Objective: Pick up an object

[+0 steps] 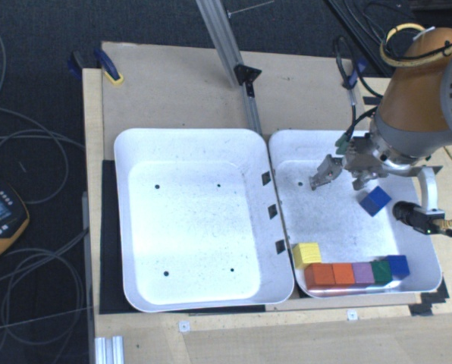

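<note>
Centre-right in the frame, the gripper (340, 174) hangs over the right bin (317, 226), fingers spread and holding nothing. Just right of it lies a loose blue block (375, 201); a row of coloured blocks (351, 271) lines the lower wall. Centre your fingers squarely over the blue block before closing.

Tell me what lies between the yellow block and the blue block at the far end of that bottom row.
In the camera view, between the yellow block and the blue block: orange, red, purple and green blocks.
</note>
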Available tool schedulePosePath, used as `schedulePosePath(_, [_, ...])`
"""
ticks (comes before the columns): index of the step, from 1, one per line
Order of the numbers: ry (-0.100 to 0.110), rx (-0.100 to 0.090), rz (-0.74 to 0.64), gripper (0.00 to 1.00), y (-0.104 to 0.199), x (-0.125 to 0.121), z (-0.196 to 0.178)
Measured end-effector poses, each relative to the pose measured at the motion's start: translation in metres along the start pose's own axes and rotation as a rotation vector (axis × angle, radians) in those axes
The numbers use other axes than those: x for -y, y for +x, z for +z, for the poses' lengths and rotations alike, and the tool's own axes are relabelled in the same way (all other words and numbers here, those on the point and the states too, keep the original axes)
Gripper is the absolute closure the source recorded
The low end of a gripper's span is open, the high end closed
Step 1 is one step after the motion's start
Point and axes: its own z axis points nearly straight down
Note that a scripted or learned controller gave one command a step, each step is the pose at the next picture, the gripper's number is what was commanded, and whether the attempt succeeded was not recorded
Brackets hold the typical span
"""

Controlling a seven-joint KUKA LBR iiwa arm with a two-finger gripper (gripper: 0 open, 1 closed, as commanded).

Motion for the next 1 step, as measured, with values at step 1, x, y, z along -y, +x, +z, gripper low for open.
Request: schedulePosePath(1, [0.000, 0.001, 0.001, 0.00, 0.0278, -0.0330, 0.0220])
